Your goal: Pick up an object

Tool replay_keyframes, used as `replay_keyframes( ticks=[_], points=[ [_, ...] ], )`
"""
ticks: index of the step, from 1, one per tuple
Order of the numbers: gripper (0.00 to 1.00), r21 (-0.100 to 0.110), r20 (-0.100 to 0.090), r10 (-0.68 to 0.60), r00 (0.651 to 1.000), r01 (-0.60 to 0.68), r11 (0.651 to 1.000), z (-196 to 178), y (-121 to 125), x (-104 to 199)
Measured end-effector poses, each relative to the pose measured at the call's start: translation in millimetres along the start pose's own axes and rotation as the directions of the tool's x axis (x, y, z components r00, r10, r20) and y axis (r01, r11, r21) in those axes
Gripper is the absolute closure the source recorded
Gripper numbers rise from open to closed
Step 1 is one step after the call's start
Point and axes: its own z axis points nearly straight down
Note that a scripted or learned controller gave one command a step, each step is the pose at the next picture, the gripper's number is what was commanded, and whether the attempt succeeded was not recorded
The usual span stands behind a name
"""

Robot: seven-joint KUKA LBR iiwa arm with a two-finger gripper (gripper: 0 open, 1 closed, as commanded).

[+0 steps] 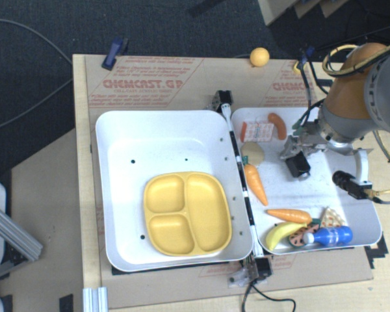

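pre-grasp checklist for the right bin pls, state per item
1. Claw over the right bin, above bare floor: ok.
2. Object between the claw's fingers: cannot tell; nothing visibly held.
3. Nearest targets apart from the claw: upper carrot to its left, cream round piece up-left: ok.
4. Clutter at the bin's near end: lower carrot, banana, blue bottle and pizza slice crowded, some touching: not ok for a clean single pick.
5. Upper carrot lies close to the bin's left wall: not ok, tight for fingers.
6. Yellow tray sits in the left bin, out of the way: ok.
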Motion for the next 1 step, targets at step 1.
replay_keyframes(
  ticks=[1],
  points=[
    [1.00,-0.002,-0.001,-0.002,1.000,0.002,1.000,-79.2,0.6,80.0]
  ],
)
